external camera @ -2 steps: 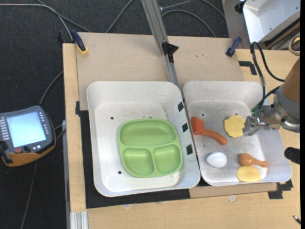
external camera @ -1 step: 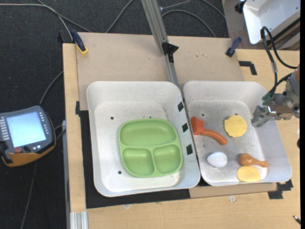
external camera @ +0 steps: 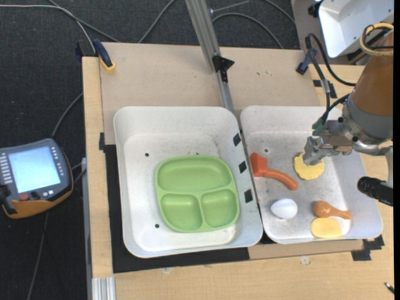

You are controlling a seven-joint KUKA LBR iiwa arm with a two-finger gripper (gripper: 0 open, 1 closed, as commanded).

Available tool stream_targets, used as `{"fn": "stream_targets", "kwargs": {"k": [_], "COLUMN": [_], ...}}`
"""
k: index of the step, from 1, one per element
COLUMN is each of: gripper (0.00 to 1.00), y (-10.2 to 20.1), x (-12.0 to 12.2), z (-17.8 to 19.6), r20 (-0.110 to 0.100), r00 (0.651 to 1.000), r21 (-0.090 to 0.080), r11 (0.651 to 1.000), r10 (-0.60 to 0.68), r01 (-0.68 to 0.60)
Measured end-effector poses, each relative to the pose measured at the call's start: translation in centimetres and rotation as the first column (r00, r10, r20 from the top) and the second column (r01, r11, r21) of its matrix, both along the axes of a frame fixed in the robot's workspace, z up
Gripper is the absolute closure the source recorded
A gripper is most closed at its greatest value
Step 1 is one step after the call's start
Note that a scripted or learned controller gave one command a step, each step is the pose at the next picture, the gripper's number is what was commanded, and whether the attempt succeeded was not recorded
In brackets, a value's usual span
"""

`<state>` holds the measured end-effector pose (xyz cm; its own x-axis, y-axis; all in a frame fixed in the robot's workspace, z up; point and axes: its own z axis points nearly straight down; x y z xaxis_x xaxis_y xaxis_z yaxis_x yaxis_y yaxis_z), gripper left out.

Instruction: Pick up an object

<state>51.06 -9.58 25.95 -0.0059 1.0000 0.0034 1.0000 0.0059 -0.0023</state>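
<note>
I see the bench [external camera: 169,74], a pale tan board with black matting showing under its front edge; two shallow white bins rest on it side by side, touching along their inner walls; the left bin [external camera: 134,130] sits towards the middle; the right bin [external camera: 275,117] reaches close to the right edge; blue clamps [external camera: 104,56] grip the two back corners.

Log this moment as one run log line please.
arm: over right white bin | gripper: down at pale yellow round flat piece | grasp: unconfirmed | left white bin: green divided tray
</note>
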Motion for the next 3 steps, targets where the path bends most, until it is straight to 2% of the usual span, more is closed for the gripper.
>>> {"fn": "stream_targets", "kwargs": {"k": [2, 3], "gripper": [1.0, 1.0], "y": [11.1, 15.6], "x": [5.2, 8.1], "z": [-1.3, -1.8], "r20": [0.004, 0.004], "r00": [1.0, 1.0], "r21": [-0.001, -0.001], "r11": [1.0, 1.0], "r10": [0.002, 0.0], "r01": [-0.002, 0.0]}}
